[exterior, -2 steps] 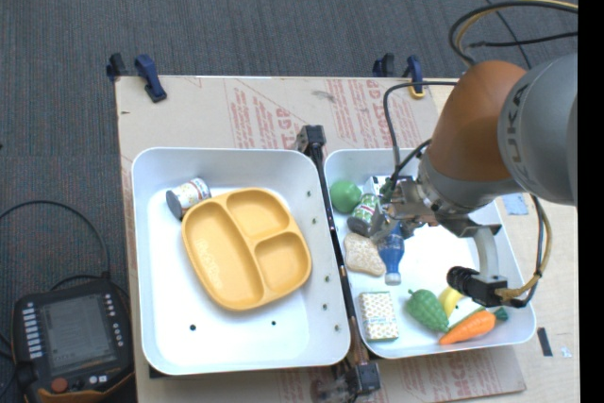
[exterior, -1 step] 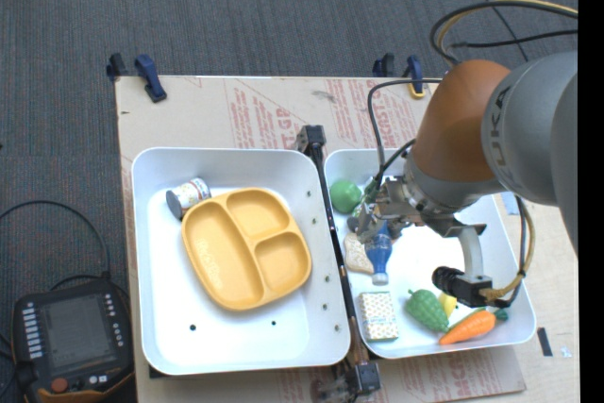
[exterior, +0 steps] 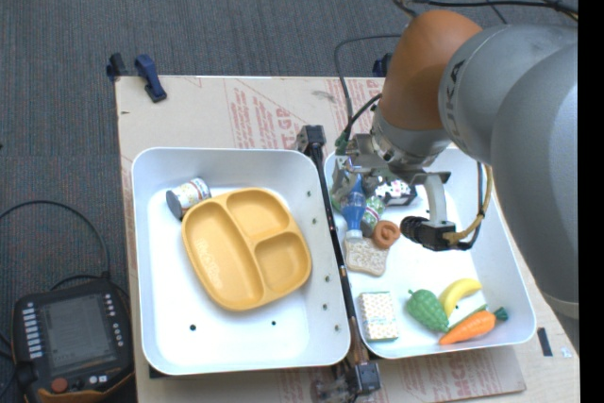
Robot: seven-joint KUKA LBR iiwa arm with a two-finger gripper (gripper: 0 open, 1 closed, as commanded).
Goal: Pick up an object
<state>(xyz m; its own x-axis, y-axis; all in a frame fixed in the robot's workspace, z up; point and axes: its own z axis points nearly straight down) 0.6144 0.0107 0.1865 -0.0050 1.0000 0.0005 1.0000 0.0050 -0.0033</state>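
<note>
My gripper (exterior: 361,187) is low in the right bin (exterior: 510,274), at its far left corner, under the orange wrist band. It sits right over a blue bottle (exterior: 354,214) and a small black-and-white item (exterior: 397,193). The arm hides part of this cluster, and I cannot tell whether anything is held. Just in front lie a brown donut (exterior: 385,233) and a beige cracker (exterior: 366,257). Nearer the front are a pale box (exterior: 379,314), a green vegetable (exterior: 427,309), a banana (exterior: 460,293) and a carrot (exterior: 469,326).
The left bin (exterior: 156,297) holds a yellow divided plate (exterior: 247,247) and a small can (exterior: 189,196) lying at its far left. A black cable connector (exterior: 429,231) hangs from the wrist over the right bin. A teach pendant (exterior: 66,335) sits on the floor at the left.
</note>
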